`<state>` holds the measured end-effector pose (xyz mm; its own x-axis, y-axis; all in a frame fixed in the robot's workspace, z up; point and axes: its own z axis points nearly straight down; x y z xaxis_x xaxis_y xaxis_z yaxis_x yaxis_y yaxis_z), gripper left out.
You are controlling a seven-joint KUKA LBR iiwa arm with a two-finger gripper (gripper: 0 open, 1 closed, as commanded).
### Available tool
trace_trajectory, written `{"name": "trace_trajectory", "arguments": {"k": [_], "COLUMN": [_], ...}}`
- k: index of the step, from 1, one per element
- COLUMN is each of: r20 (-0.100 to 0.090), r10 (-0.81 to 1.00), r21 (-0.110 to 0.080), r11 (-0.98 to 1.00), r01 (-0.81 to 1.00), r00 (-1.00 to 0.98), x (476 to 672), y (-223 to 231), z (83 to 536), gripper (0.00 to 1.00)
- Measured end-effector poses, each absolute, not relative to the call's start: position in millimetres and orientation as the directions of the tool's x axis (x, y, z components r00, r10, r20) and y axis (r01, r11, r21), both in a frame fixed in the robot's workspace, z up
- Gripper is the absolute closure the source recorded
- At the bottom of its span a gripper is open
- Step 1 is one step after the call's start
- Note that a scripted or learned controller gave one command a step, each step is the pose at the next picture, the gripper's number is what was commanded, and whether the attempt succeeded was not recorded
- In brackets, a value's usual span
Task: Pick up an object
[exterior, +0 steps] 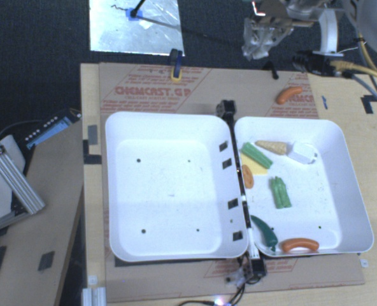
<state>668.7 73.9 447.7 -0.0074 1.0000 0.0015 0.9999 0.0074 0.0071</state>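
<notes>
My gripper (260,43) hangs high at the top of the view, above the bench's far edge and well clear of both bins; nothing shows between its fingers. The right bin (341,190) holds several small items: a green and yellow piece (256,157), a tan cone (272,147), a white cup (302,152), an orange piece (247,176) against the divider, a green ridged piece (280,192), a dark green piece (265,231) and an orange sausage (300,245) at the front wall. Another orange sausage (289,95) lies on the bench behind the right bin.
The left bin (169,190) sits beside the right one, joined by a black clamp strip (233,171). A yellow and blue clip (175,64) stands on the bench's far edge. A shiny sheet (136,18) lies at the back left. Cables (341,65) run at the back right.
</notes>
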Motion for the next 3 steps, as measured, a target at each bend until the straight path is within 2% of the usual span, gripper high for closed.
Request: {"name": "trace_trajectory", "arguments": {"k": [2,3], "r20": [0.003,-0.007], "r10": [1.000,1.000], "r21": [0.002,0.004], "r11": [0.010,-0.014], "r01": [1.000,1.000], "r00": [-0.010,0.015], "x": [635.1,669.3], "y": [193,26], "z": [469,480], "gripper": [1.00,1.00]}}
